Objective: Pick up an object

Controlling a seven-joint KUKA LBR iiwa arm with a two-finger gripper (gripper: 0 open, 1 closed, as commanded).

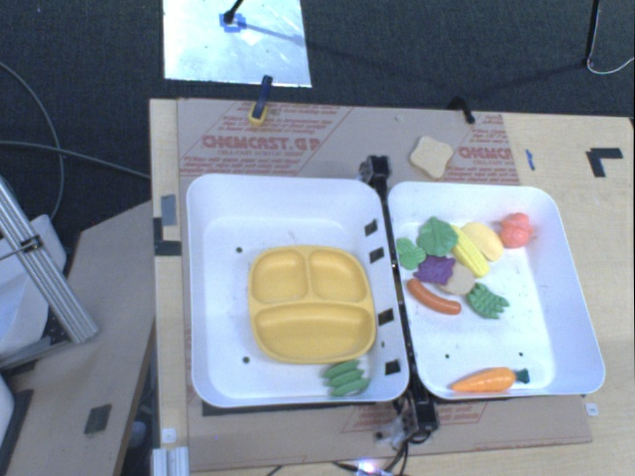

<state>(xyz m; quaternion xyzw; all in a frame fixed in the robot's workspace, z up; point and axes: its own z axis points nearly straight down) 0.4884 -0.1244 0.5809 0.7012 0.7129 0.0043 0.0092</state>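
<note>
Nothing is being lifted yet — toy foods, like the carrot point(486, 379) at lower right, are all lying in the bins; the tool's state I cannot tell.

The pose of the grey KUKA arm with the orange band above its wrist cannot be told here (nor can the state of its two-finger gripper).
</note>
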